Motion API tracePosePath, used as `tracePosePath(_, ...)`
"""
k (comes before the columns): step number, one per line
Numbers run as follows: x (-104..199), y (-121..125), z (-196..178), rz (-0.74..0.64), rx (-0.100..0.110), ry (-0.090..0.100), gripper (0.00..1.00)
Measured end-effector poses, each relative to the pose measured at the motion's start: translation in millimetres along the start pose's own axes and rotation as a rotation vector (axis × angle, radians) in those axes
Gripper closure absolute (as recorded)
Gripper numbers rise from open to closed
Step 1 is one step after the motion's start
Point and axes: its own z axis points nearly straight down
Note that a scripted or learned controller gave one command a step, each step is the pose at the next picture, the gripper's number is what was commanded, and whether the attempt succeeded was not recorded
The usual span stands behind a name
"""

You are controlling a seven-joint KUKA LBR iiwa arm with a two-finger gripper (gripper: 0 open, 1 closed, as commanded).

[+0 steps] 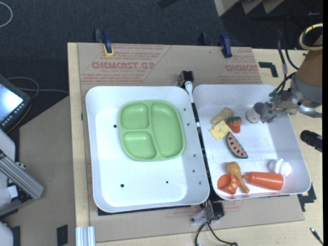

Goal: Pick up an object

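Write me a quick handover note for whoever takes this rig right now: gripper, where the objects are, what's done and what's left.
Gripper: over the right bin's upper part, nothing seen between its fingers.
Objects: cheese wedge, watermelon slice, carrot and drumstick all lie in the right bin.
Left bin: holds the green divided plate.
Done: nothing picked up.
Left: grasp and lift one object.

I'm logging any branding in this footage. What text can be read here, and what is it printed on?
"CHEMCAST G P", in red, on the brown protective sheet behind the left bin; the letters after it are too faint to read.
The same red print repeats on the sheet behind the right bin, at; it is too blurred to read fully.
The smaller red lines beneath both are illegible.
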Motion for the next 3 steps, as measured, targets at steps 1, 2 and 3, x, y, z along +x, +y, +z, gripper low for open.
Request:
tracePosePath(1,6.8,6.4,-60.3,-0.001,-0.003,-0.001,1.0)
tracePosePath(2,6.7,7.3,-75.6,0.0,0.001,0.0,1.0)
tracePosePath(3,49.5,-21.8,-65.3,-0.001,0.009,0.004,1.0)
